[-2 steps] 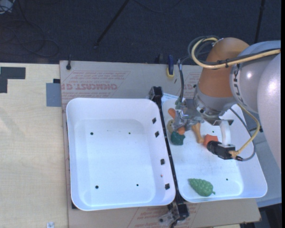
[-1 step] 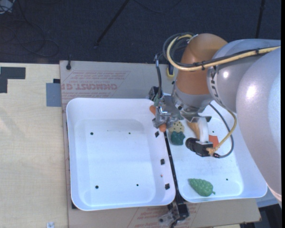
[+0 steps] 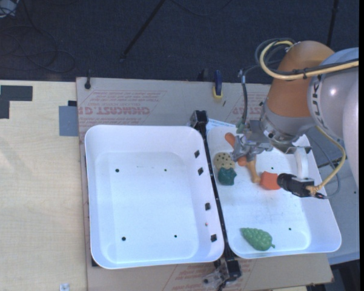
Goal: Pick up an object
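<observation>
I am reading red print on the cardboard sheet point(image 3: 139, 105) under my bins: it is showing upside down, seemingly "CHEMCREST", with smaller lines too blurred to read.

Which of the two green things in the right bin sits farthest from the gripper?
The light green bumpy piece near the right bin's front edge. The darker teal one lies close to the gripper, beside the tan round piece.

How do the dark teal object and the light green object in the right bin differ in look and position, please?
The dark teal object is small and roundish; the light green object is larger, elongated and bumpy. The teal one lies near the divider, beside a tan round piece and close to the tool; the green one lies alone near the bin's front edge. Both rest on the floor of the right bin.
</observation>
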Available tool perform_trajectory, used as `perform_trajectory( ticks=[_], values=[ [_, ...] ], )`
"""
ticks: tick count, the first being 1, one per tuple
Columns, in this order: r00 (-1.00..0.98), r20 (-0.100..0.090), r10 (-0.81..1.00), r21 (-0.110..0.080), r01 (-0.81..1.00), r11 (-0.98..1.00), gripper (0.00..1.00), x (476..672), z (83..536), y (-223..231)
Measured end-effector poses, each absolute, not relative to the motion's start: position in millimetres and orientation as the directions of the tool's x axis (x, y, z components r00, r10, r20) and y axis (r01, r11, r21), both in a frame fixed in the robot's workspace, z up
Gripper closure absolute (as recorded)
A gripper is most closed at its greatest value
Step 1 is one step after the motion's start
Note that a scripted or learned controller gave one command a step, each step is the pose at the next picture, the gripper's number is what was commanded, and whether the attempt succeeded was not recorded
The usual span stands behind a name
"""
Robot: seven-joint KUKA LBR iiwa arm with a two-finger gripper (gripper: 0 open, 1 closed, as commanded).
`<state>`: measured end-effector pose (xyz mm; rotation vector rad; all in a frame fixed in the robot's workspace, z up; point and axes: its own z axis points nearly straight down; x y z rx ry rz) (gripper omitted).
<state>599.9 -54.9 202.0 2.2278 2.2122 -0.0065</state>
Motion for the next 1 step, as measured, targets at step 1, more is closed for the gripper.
perform_trajectory(
  ticks=[1],
  values=[
    [-0.005,0.001,1.000,0.000,1.000,0.005,1.00,612.8,222.8,0.1]
  ],
)
